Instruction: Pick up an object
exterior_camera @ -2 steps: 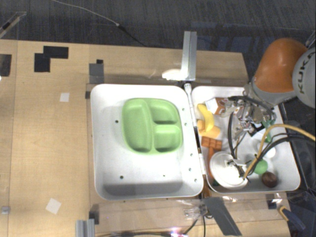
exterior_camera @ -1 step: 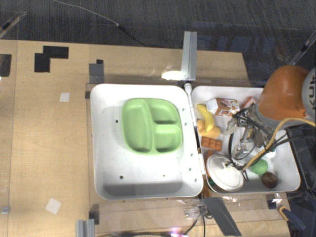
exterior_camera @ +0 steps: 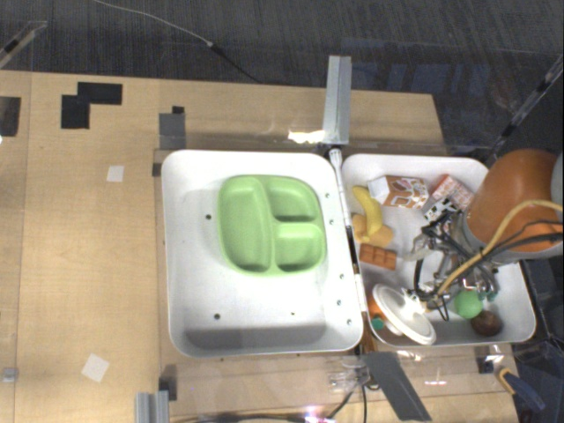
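The right bin holds several small items. A yellow banana lies beside an orange piece, with a brown ridged block just below them. A white round lid sits near the front wall. A green ball and a brown ball lie at the front right. My gripper hangs low over the middle of this bin, between the brown block and the green ball, wrapped in cables. The orange band of the arm sits above the bin's right side.
The left bin carries a green divided plate. Printed cards and a pink packet lie at the back of the right bin. A metal post stands behind the wall between the bins.
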Controlling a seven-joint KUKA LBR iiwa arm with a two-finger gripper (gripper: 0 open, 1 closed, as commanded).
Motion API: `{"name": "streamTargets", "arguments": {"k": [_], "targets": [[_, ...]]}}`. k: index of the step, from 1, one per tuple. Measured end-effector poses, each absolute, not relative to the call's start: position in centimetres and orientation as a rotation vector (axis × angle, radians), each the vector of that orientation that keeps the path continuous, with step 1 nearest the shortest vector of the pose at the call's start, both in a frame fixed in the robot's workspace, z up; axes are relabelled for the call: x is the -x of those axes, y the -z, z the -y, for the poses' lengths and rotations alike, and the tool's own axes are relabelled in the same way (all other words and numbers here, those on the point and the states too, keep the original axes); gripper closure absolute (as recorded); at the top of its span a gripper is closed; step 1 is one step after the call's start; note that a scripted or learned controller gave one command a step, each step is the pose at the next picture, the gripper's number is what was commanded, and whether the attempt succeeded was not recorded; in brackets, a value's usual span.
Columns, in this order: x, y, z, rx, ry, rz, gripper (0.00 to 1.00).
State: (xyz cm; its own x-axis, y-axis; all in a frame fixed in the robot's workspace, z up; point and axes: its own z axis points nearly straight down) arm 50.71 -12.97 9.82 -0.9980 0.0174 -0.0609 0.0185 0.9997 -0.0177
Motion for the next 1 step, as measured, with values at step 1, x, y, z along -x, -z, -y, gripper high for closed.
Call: {"name": "streamTargets", "arguments": {"k": [1], "targets": [[-62.08, -11.08, 11.23, 0.085, 0.000, -3.125, 0.00]]}}
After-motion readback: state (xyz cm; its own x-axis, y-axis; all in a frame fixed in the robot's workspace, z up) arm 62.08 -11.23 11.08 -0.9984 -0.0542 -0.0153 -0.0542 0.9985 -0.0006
